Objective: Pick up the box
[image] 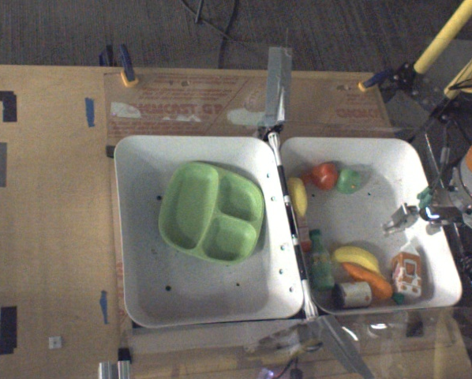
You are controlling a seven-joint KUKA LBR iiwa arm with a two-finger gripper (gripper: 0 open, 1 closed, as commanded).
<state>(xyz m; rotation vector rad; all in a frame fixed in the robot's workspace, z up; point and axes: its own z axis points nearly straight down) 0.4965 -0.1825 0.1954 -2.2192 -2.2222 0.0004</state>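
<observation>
The box (407,275) is a small orange and white carton standing near the front right corner of the right bin (354,144). My gripper (400,218) hangs over the right side of that bin, reaching in from the right edge. It sits a short way behind the box and apart from it. Its two fingers are spread open with nothing between them.
Left of the box lie a carrot (367,279), a yellow banana (356,255), a small can (353,294) and a green bottle (321,264). A red fruit (324,175), a green fruit (348,181) and a yellow piece (297,196) sit at the back. A green divided plate (212,212) lies in the left bin (141,227).
</observation>
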